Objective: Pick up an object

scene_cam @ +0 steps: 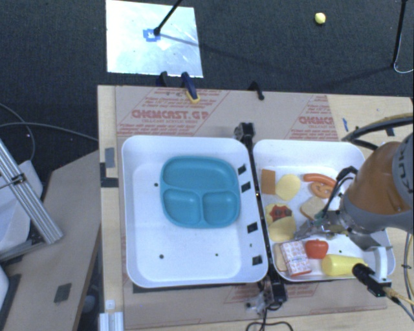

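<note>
gripper (312,226) seen low in right bin (304,147), finger spread cannot be told. red toy tomato (316,248) just beside tips, near bin's front edge; judged light, rigid, smooth, slippery. hold best taken across widest middle.

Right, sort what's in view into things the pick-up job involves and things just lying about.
Job:
gripper
right white bin
small red block
yellow bottle-shaped toy
red-and-white printed box

Lying about:
left white bin
teal divided plastic plate
small yellow ball on the floor
</note>
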You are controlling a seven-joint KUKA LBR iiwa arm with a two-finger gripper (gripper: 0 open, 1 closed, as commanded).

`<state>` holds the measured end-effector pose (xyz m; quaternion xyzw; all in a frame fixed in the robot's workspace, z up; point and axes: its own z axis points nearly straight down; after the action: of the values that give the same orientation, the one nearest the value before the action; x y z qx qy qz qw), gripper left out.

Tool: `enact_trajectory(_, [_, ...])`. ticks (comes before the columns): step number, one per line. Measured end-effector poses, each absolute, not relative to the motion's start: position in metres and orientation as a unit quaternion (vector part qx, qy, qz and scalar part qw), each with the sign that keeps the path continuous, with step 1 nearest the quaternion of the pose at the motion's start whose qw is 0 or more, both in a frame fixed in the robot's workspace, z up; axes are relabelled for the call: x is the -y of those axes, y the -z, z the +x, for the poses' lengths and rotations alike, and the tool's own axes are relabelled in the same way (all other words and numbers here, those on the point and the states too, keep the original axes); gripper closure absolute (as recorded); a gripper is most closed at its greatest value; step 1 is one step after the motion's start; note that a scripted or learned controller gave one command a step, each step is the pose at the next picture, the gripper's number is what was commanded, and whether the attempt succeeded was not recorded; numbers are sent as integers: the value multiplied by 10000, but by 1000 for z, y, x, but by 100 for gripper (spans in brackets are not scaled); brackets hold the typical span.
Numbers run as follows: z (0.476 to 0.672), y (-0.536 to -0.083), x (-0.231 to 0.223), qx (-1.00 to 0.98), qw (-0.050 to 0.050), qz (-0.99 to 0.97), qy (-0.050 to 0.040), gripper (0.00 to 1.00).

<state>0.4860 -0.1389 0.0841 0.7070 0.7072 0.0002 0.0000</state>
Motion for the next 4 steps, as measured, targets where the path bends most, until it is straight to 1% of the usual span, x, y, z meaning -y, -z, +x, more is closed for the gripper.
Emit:
enact_trajectory(1, [511, -85, 135, -7089, 14, 7053, -10, 0])
enact_trajectory(2, [485, -84, 154, -7066, -3, 7076, 2, 0])
enact_trajectory(3, [486, -85, 210, -7060, 22, 7082, 7, 0])
enact_trajectory(4, [572, -85, 153, -7115, 27, 7027, -36, 0])
